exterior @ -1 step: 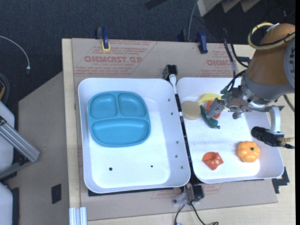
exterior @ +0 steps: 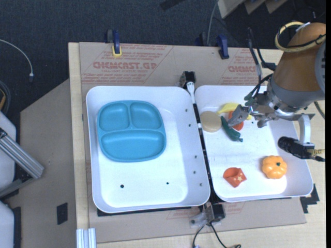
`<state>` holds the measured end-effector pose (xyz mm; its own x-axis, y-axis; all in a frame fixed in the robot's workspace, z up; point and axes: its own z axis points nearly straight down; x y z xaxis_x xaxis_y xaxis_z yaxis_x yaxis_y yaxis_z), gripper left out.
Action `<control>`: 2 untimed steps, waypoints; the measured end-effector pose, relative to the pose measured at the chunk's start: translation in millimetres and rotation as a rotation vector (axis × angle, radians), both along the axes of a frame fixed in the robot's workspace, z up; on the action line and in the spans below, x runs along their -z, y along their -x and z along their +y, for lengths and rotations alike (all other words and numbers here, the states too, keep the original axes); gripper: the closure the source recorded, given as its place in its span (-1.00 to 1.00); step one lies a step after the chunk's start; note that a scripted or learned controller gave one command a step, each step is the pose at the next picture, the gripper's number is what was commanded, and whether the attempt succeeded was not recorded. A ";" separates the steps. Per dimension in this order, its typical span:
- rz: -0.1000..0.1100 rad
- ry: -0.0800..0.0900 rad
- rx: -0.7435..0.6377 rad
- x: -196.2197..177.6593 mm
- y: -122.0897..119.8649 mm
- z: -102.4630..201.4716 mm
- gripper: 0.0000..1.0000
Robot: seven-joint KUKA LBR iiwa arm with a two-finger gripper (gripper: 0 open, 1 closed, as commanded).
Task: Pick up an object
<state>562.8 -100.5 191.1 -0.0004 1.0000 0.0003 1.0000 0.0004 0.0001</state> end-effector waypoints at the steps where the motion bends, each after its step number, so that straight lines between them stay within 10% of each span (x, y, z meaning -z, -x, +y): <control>1: 0.006 -0.001 0.001 62.5 -1.4 4.4 -1.00; 2: 0.004 -0.001 0.001 108.7 -0.9 5.0 -1.00</control>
<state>563.7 -95.5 82.4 0.0003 1.0000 0.0014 1.0000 -0.0003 -0.0044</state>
